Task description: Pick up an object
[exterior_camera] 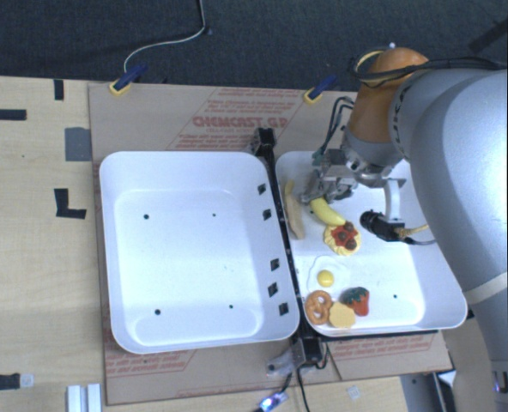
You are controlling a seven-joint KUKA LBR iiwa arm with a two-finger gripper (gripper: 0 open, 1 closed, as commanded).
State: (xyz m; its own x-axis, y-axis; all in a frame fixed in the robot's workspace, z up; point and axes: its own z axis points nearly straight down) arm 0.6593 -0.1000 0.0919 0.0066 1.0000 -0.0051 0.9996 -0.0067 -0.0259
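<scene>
My gripper point(320, 190) reaches down into the right bin point(408, 312), near its back left part, right at a yellow banana point(329, 212). The banana lies just below the fingertips; whether it sits between them is hidden. A pale beige piece point(293, 217) lies along the bin's left wall. A small pizza-like disc with red topping point(342, 238) lies beside the banana. Nearer the front sit a small yellow round piece point(325, 278), a pretzel point(317, 306), a yellow wedge point(342, 317) and a red and green item point(355, 298).
The left bin point(185, 256) stands beside the right one, with a black divider point(275, 230) between them. A black cable piece point(381, 225) hangs from the wrist over the right bin. The grey arm point(460, 170) covers the right bin's far right side.
</scene>
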